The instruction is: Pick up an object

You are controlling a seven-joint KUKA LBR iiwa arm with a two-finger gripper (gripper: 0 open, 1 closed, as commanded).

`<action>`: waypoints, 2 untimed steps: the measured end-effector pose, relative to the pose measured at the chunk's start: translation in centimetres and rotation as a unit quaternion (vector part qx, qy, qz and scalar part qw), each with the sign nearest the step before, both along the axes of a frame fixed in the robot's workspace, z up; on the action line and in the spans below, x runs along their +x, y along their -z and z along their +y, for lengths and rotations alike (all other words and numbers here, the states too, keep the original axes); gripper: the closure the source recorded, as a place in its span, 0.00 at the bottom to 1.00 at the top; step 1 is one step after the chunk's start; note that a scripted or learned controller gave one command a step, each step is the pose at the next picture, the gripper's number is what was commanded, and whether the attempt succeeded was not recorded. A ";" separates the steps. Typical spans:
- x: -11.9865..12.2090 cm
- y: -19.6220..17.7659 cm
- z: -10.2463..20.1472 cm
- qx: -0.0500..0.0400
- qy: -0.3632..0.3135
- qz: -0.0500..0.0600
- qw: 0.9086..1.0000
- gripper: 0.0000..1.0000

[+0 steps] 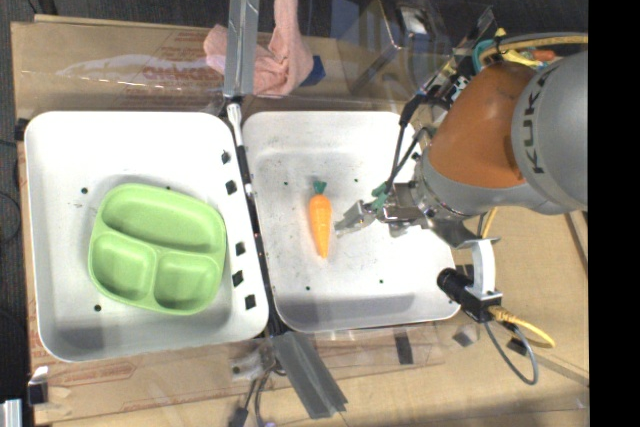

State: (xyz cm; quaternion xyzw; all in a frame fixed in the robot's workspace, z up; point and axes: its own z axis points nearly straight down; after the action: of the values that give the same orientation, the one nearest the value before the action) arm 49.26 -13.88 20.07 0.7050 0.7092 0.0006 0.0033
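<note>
Camera view looks down at a slant on two shallow white bins side by side on a cardboard-covered bench. Right bin (300, 140) holds a toy carrot (320, 223), orange with a green top, lying near the bin's middle with the green end pointing away toward the far wall. Just to the right of the carrot sits the gripper (350, 216), reaching in from the grey arm (545, 140) with its orange band. Its fingers (355, 211) point at the carrot and look slightly parted, with nothing between them; whether a tip touches the carrot is unclear. Left bin (60, 145) holds a green divided plate (157, 248). Behind the bins lies a pink cloth (270, 55).
</note>
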 end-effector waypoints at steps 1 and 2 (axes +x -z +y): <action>4.3 10.9 2.1 0.002 -0.020 0.004 1.000 0.00; 4.4 10.0 2.1 0.001 -0.023 0.003 1.000 1.00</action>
State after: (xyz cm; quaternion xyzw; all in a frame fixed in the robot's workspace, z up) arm 53.64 -11.79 10.11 0.6888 0.7250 -0.0009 0.0002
